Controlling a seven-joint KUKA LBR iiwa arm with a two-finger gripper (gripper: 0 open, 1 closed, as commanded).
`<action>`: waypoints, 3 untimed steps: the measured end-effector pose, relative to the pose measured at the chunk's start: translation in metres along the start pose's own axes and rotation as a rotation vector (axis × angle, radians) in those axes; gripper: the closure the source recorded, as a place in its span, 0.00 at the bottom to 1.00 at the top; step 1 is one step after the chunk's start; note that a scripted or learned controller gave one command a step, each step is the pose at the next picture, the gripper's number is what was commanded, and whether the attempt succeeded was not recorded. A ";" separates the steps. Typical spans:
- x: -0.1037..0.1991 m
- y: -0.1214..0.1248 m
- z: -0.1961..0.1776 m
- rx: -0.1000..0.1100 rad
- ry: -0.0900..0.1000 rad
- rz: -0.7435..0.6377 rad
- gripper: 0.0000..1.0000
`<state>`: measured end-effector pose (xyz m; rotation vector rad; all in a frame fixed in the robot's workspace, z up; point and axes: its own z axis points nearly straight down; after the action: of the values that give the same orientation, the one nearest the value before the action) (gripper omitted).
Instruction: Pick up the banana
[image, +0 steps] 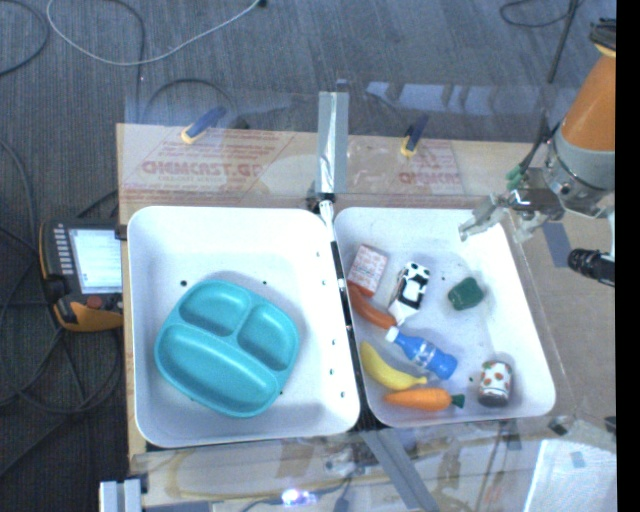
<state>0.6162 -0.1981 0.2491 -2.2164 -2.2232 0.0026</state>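
Banana lay in right bin, touching blue bottle (carrot just beside). Gripper hovered over bin's far-right corner, fingers spread, holding nothing.

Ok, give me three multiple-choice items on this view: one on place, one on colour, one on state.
1. Where does the banana lie?
A. in the right bin, near its front left corner
B. on the plate
C. outside both bins

2. What colour is the plate in the left bin?
A. red
B. turquoise
C. black

3. Where is the hand relative to the banana?
A. gripping it
B. resting on it
C. apart from it, at the far right edge of the right bin

Key: 1 A, it lies beside the carrot; 2 B, its three compartments are turquoise; 3 C, the other items lie between them.
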 end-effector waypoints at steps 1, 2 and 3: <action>0.041 -0.082 0.147 0.002 0.001 -0.086 0.00; -0.007 -0.090 0.160 -0.013 -0.002 -0.164 0.00; 0.081 -0.112 0.160 -0.018 -0.005 -0.045 0.00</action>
<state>0.5035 -0.1171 0.0897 -2.1764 -2.2838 -0.0120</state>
